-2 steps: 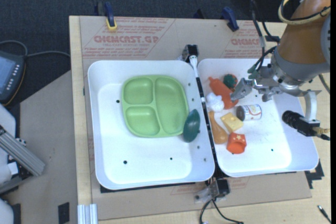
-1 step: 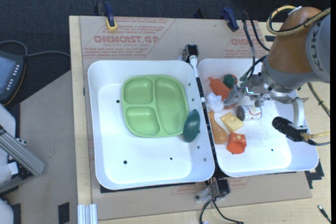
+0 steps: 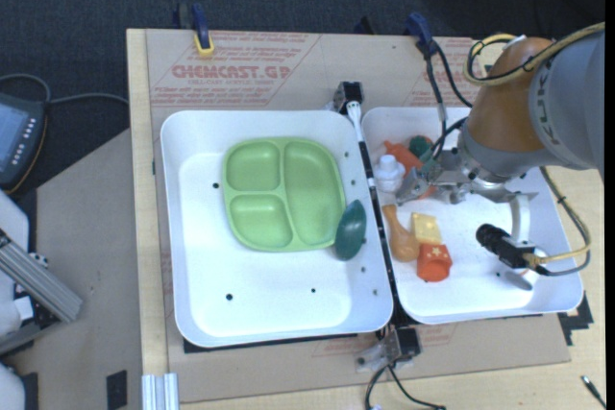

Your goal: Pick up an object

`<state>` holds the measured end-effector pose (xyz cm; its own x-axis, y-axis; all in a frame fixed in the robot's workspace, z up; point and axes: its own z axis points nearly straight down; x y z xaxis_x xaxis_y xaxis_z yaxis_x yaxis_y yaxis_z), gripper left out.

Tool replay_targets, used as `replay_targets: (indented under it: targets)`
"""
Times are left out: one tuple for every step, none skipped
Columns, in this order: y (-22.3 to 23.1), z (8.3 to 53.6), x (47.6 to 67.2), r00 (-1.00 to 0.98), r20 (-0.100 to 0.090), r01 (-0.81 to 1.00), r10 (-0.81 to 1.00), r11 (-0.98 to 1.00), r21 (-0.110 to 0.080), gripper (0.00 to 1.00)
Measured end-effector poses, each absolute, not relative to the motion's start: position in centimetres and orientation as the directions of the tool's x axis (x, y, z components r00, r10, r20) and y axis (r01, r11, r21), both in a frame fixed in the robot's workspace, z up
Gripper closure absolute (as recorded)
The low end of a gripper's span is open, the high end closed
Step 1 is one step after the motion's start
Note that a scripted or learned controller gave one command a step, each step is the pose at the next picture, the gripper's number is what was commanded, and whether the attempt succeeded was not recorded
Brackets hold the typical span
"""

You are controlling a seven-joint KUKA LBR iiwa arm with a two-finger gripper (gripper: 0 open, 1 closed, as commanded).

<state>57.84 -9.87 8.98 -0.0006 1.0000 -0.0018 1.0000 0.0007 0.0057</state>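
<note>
The gripper (image 3: 428, 187) hangs low at centre-right of the frame, its open-or-closed state impossible to tell from here, and the nearest pick, the yellow block (image 3: 426, 227), lies just below it, with the red piece (image 3: 433, 263) lower again.

Arm (image 3: 548, 101) cut by right edge, gripper (image 3: 437, 180) jaws blurred against clutter, small teal item (image 3: 420, 147) partly hidden behind wrist, unidentifiable.
</note>
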Motion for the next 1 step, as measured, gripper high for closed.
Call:
replay_targets:
  targets:
    - [-9.86, 8.44, 57.85, 0.001, 0.000, 1.000, 1.000, -0.001, 0.001, 0.00]
